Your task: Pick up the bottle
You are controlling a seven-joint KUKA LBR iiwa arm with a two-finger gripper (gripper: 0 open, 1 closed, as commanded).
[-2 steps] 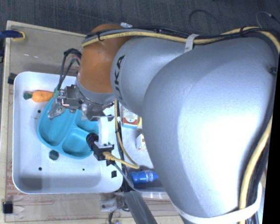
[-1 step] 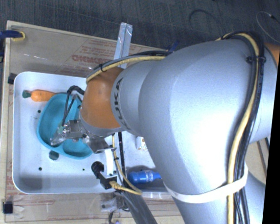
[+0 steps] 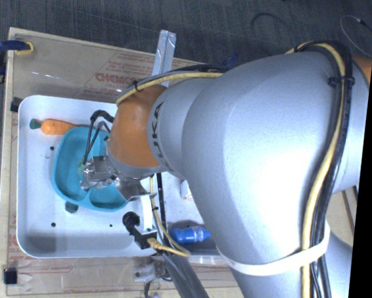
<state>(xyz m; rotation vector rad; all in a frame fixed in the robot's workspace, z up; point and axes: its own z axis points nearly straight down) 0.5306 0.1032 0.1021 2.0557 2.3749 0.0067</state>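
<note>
Camera view: arm [image 3: 252, 152] reaching over left bin [image 3: 30, 181], wrist hanging above blue bowl [image 3: 72, 166], carrot [image 3: 59, 127] lying beside. Jaws' state impossible to tell, wrist hiding them. Blue bottle [image 3: 189, 234] lying in right bin, well apart. Risking: closing on bowl instead, arm blocking sight of bottle.

From my screen I see the grey arm [image 3: 258, 152] sweeping in from the right, its bulk taking up much of the view. The orange band [image 3: 133, 133] sits above the wrist, angled down and to the left. The gripper [image 3: 94, 172] hangs low, cables looped beside it.
</note>
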